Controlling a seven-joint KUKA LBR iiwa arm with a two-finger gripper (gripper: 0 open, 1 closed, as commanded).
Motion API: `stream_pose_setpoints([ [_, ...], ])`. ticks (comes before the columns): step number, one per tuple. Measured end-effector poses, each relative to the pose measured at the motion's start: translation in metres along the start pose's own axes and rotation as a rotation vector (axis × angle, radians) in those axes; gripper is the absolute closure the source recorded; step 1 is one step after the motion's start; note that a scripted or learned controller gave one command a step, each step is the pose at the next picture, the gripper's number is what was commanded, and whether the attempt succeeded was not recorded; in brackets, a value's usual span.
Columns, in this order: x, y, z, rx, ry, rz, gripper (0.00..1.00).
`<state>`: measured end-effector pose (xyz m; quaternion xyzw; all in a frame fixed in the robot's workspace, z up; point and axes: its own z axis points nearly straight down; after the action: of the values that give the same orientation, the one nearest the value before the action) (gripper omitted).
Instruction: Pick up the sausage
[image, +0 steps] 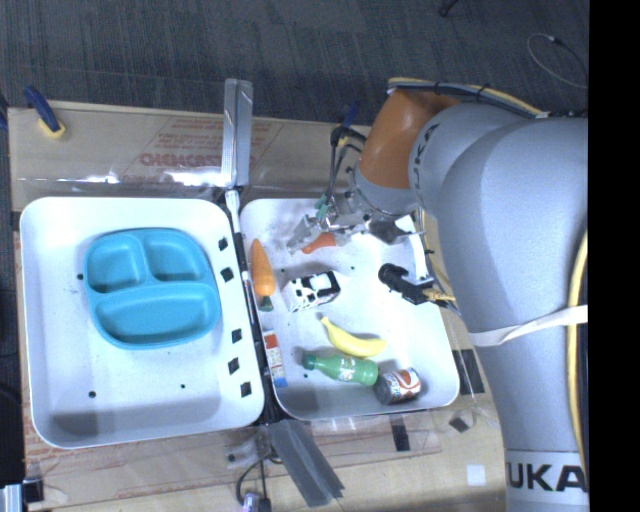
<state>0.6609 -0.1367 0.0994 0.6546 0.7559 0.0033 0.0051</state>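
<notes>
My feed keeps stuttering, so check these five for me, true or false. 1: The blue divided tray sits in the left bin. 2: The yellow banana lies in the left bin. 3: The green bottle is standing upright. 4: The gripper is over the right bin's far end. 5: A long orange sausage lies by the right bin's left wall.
1. True: the blue divided plastic tray sits in the left white bin.
2. False: the yellow banana lies in the right white bin.
3. False: the green plastic bottle lies on its side.
4. True: the gripper is there.
5. True: the long orange sausage lies there.
</notes>
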Motion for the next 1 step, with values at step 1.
stream_pose_setpoints([
  [1, 0.001, -0.0007, -0.0082, 0.004, 0.0, -0.004, 1.0],
])
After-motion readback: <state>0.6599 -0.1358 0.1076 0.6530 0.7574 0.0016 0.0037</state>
